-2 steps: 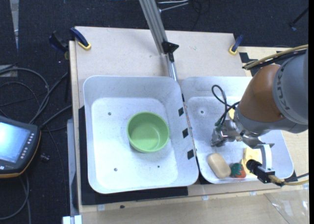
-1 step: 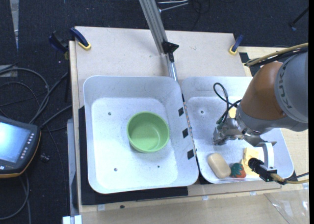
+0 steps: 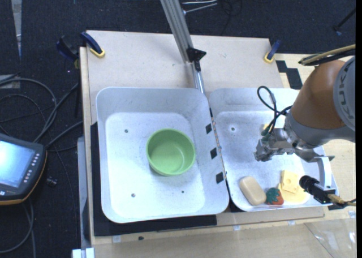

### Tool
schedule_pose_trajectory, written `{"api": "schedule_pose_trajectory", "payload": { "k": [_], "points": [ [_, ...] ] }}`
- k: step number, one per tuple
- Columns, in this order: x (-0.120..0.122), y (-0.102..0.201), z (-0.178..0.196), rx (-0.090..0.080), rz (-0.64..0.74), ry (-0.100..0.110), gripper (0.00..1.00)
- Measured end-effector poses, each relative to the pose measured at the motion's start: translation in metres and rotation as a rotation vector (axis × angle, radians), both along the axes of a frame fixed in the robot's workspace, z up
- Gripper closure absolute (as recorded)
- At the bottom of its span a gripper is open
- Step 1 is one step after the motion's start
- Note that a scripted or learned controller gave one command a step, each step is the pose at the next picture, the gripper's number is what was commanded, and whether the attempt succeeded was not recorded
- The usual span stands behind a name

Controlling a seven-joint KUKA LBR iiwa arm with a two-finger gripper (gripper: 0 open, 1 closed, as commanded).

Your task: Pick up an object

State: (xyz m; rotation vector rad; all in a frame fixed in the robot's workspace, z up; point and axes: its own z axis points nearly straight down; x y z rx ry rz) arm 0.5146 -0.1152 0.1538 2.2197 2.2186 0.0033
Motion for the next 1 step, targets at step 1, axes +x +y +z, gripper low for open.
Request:
{"api": "schedule_pose_trajectory", "payload": {
  "k": [1],
  "points": [
    [-0.0074,0.0013,0.0462,0.000,0.001,0.000,1.00]
  ]
}}
